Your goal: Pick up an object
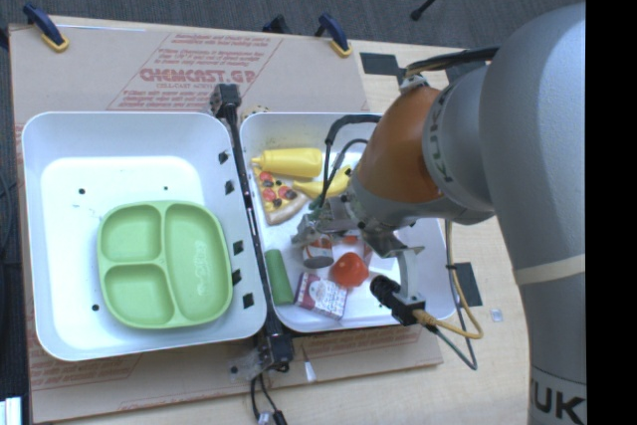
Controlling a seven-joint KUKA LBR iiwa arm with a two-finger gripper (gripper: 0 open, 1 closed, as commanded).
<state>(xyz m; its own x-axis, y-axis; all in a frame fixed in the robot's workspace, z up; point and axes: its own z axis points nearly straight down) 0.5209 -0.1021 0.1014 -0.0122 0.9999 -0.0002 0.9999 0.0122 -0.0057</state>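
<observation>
My gripper (320, 236) hangs low in the middle of the right bin (430, 244), under the grey arm with its orange band. Just below it lie a red tomato-like ball (348, 269) and a small grey piece (317, 261). A red and white packet (323, 297) rests near the bin's front wall. A green cylinder (279, 276) lies along the left wall. A pizza-slice toy (278, 195) and a yellow banana-like item (289, 159) sit toward the back left. The arm hides part of the bin's right side.
The left bin (60, 144) holds a green three-compartment tray (164, 264). Black clips line the wall shared by the two bins (239, 214). Both bins stand on a cardboard sheet (149, 55) held by blue and yellow clamps (334, 33).
</observation>
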